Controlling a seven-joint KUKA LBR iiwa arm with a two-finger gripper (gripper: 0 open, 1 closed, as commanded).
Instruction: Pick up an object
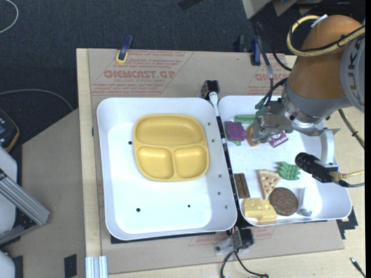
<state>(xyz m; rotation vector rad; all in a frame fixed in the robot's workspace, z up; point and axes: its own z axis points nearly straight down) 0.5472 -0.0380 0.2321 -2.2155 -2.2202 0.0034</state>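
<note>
Red lettering reading "CHEMCAST G.P" runs across the brown protective paper covering the bench board (pixel 145 71) behind the left bin; smaller print beneath it, and a partial repeat at right, is too fine to read.

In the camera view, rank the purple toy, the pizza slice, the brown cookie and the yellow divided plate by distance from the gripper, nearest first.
From the gripper:
1. purple toy, just to its left in the right bin.
2. pizza slice, below it.
3. brown cookie, lower, near the front rim.
4. yellow divided plate, in the left bin.
</note>
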